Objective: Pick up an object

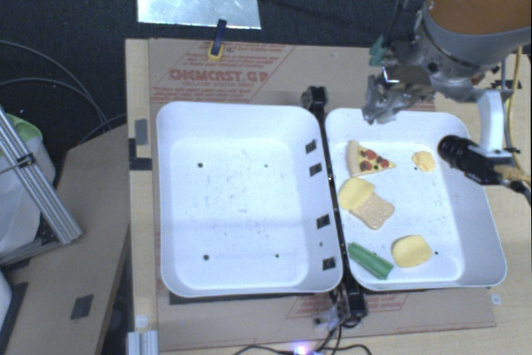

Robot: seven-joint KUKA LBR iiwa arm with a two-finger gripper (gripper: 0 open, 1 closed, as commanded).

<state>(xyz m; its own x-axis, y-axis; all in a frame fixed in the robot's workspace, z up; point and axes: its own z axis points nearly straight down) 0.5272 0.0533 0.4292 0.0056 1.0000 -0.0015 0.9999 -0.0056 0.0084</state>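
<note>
Dark carpet all round, and on it a cardboard-topped bench [249,71] carrying two shallow white bins side by side, the left bin [241,204] bare of toys and the right bin [474,220] holding all the pickings. Over the far rim of that right bin hangs the big grey arm [478,4] with its orange band, reaching in from the right, and its gripper [384,108] sits just above the bin's back edge, up near the corner by the divider. Whether those fingers are spread or closed I honestly can't tell from here; they blur into a dark cluster, and nothing shows between them. So we're at the approach step, I'd say: nothing lifted yet, the pick not begun. Closest candidate is the pizza slice [367,160], lying flat just below the gripper, near the bin's left wall; its long axis runs roughly across the bin, the pale crust end toward the divider and the narrow tip pointing right, toward the small yellow piece [424,161]. Next move, to my eye, calls for a short drop forward and down, with the jaws turned to close across the slice's narrow width, not along its length. Further toward the front there's a yellow wedge [355,194] resting against a tan cracker [376,212], then a yellow lump [411,250], and a green bean-like piece [369,260] lying slantwise at the front corner.
</note>
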